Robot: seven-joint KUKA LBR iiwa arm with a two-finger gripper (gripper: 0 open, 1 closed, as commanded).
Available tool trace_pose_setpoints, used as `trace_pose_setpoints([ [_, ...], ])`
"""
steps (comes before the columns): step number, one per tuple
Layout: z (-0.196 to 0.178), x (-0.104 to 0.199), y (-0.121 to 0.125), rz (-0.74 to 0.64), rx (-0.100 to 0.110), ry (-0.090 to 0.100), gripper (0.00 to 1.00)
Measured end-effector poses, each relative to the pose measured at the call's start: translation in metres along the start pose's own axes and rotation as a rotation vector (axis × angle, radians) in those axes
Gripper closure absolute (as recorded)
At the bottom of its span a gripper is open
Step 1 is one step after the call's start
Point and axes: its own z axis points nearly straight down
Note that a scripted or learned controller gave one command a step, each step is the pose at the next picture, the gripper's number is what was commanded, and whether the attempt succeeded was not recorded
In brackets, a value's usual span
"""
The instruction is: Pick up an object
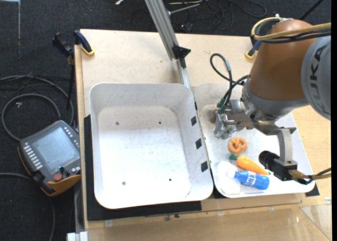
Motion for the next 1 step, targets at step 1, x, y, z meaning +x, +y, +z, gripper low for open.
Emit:
trace_pose_setpoints([
  [1,0.0218,0.056,0.0079,-0.001,0.002,-0.001,1.0],
])
